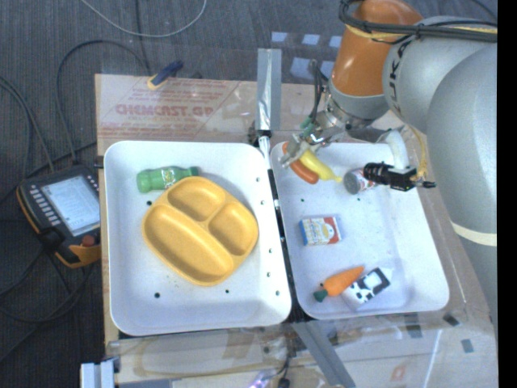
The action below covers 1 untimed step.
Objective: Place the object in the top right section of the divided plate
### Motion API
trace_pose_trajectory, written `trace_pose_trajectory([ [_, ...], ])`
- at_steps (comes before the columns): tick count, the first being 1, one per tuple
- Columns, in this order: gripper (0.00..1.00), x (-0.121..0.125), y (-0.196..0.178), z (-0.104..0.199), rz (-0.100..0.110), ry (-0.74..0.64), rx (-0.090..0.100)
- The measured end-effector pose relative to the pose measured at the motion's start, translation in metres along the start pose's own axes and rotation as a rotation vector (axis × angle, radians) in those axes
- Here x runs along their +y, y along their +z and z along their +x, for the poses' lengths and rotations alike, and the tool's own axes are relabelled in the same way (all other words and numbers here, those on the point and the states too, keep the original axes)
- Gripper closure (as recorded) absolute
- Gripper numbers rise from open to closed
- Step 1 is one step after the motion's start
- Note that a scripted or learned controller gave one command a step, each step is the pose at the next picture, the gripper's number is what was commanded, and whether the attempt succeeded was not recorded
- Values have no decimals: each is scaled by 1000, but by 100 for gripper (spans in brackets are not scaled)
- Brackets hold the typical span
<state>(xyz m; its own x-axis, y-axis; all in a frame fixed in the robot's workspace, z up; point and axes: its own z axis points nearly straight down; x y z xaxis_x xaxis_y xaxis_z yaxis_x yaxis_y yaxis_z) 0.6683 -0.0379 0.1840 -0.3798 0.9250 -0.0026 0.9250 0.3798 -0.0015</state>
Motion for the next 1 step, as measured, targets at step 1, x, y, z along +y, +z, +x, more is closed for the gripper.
trace_pose_trajectory([
  [1,100,-34,-7,71,0,-19,3],
])
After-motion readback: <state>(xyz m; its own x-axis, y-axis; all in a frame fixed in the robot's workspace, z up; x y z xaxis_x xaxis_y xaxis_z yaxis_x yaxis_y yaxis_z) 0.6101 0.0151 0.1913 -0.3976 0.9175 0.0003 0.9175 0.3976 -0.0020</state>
